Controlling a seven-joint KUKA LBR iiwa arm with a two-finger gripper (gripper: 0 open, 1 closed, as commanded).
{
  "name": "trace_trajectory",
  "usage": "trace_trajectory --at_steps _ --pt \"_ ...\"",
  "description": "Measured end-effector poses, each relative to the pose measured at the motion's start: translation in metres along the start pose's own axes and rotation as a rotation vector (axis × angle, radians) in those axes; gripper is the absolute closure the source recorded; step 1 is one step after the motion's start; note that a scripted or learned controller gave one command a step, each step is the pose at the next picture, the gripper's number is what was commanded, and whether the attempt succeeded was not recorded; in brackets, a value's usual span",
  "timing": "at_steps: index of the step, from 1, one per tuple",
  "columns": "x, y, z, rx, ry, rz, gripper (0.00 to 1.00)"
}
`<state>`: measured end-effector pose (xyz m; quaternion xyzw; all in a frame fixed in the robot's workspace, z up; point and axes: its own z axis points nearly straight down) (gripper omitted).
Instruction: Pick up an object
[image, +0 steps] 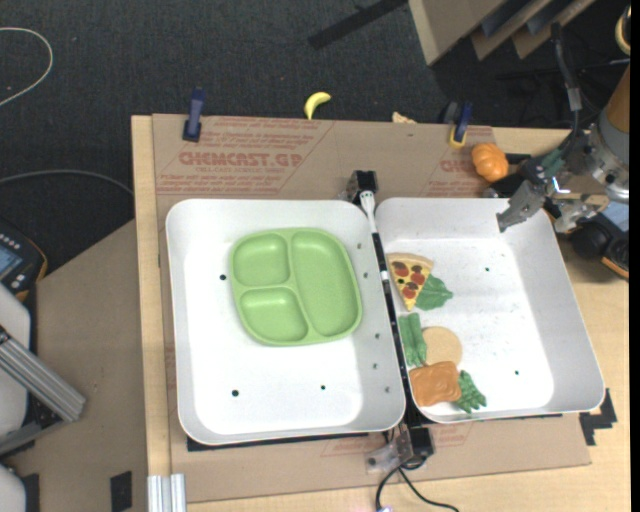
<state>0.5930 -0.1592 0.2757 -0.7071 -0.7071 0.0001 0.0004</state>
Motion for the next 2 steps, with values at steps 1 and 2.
trace_trajectory --at_steps 1,2 --pt "0.068 -0.074 0.023 0.008 0.004 -0.003 0.0" --pt "0.155 -0.115 -0.053 -0.007 0.002 -0.01 0.0"
